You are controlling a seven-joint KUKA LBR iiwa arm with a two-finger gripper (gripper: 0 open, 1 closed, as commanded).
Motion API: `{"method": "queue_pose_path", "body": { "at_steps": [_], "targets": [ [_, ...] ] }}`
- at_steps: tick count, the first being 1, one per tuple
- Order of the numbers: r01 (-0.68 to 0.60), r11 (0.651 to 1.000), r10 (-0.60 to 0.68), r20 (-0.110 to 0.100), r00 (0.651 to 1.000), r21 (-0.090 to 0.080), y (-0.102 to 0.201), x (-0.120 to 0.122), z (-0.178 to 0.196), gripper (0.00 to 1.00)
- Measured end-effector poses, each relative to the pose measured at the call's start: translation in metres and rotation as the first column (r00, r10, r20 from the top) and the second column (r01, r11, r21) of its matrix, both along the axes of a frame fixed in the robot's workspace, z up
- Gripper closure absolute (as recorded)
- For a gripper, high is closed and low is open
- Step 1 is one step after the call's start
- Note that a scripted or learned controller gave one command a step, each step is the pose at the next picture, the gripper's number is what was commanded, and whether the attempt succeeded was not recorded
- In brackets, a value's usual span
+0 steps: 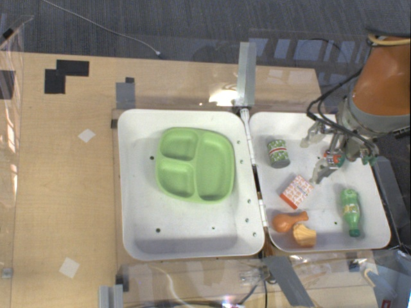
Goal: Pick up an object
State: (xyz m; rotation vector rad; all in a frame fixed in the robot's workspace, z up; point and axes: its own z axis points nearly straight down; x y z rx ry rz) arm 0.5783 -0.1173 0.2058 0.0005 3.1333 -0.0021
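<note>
Hanging over the upper right part of the right bin (383,236), the tool (329,162) is pointing down from the grey arm (385,76) with its orange band; its thin fingers are standing apart, spread open, and nothing is sitting between them. One finger tip is hovering just above and to the right of a small flat packet (296,190), red and white in a checked pattern, lying tilted near the middle of that bin; its print is too small to read. A short green and white can (278,153) is lying near the bin's upper left corner, its label unreadable. A green plastic bottle (350,212) is lying lengthwise along the right edge. Near the lower left corner an orange, drumstick-shaped toy (288,221) is touching a yellow-brown lump (304,235). The left bin (138,236) is holding a smooth green plate (196,164) with three compartments, set near its centre. Both bins are resting on a pale wooden worktop (58,191), where black tape shapes (64,74) are marking the upper left corner. Dark cables (324,101) are looping beside the arm.
</note>
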Motion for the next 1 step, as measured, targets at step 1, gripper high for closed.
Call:
{"method": "queue_pose_path", "body": {
  "at_steps": [1],
  "targets": [
    [-0.207, 0.978, 0.207, 0.004, 0.978, -0.003, 0.0282, -0.0233, -0.1079, 0.0]
  ]
}}
